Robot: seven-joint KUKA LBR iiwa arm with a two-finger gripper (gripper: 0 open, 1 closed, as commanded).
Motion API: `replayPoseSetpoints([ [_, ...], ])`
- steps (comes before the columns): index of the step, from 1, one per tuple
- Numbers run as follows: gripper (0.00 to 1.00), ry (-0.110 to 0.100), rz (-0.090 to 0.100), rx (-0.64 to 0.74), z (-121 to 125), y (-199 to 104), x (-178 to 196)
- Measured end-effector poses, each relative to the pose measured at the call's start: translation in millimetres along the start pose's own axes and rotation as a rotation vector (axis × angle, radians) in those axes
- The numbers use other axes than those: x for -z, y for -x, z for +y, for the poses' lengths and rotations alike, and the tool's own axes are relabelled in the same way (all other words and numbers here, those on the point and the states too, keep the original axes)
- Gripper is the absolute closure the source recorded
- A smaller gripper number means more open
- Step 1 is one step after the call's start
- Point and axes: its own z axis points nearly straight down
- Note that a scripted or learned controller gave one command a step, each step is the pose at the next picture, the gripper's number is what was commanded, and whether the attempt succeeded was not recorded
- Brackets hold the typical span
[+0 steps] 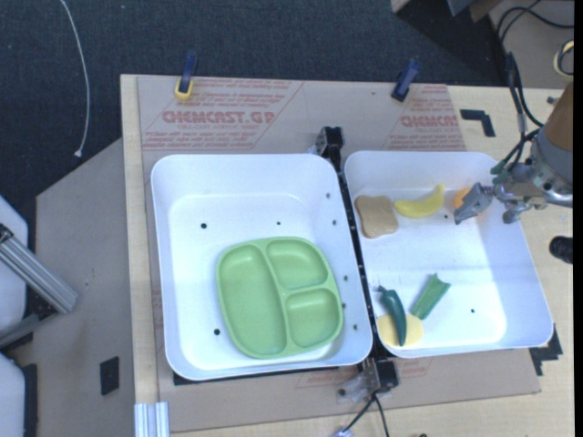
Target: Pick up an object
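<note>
Lowest in the frame, in the right white bin (510, 330), a dark green pepper-shaped toy (394, 311) lies across a small pale yellow round piece (409, 332) by the bin's lower left corner. Just beside them, up and to the right, a light green oblong block (429, 297) lies on a slant, apart from both.

Left of centre, the left white bin (182, 244) holds a light green plastic tray with three compartments (279, 295), resting flat in the bin's lower middle.

Further up in the right bin, a tan bread-slice-shaped toy (375, 216) sits near the left wall, and a yellow banana-shaped toy (420, 205) lies just to its right, nearly touching it. A small orange piece (463, 192) shows near the upper right of that bin, partly hidden.

At the frame's right edge, the grey two-finger gripper (469, 208) hangs over the right bin's upper right part, close to the orange piece. Whether its fingers are spread or closed I cannot tell, and nothing is seen between them.
</note>
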Motion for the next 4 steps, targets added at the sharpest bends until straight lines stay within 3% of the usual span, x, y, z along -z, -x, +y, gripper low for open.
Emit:
replayPoseSetpoints([
  [1,0.00,0.015,-0.004,0.004,3,-1,9],
  [3,0.00,0.011,-0.002,0.003,-2,6,-100],
  [4,1.00,0.016,-0.004,0.003,-1,6,-88],
])
